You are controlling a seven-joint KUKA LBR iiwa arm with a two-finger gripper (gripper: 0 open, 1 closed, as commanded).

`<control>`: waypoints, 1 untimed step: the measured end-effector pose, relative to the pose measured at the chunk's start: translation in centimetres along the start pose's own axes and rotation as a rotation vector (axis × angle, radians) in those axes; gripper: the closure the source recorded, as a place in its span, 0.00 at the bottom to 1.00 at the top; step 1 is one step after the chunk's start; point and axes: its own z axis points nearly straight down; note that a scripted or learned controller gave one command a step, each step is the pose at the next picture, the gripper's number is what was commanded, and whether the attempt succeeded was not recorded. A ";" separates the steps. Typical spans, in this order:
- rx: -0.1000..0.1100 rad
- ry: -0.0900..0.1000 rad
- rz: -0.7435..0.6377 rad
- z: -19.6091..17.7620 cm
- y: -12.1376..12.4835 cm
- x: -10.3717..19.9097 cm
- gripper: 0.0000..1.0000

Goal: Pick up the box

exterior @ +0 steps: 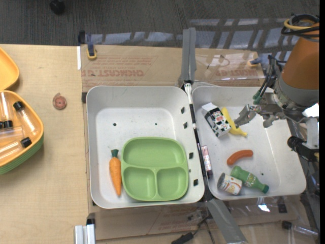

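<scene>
The box (216,120), a small white carton with black and red print, lies tilted in the back left part of the right bin (284,187). A yellow banana (235,126) touches its right side. My gripper (255,118) hangs over the same bin to the right of the box and banana. It is open, its fingers spread with nothing between them. The left finger (244,117) ends just right of the banana.
In the right bin also lie a red sausage (239,157), a green bottle (250,180) and a small can (230,185) near the front. A dark marker (205,159) lies along the left wall. The left bin (101,136) holds a green divided plate (155,168) and a carrot (116,173).
</scene>
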 end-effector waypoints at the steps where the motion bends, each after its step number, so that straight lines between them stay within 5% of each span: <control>1: 0.008 0.000 0.002 -0.4 0.1 -0.1 1.00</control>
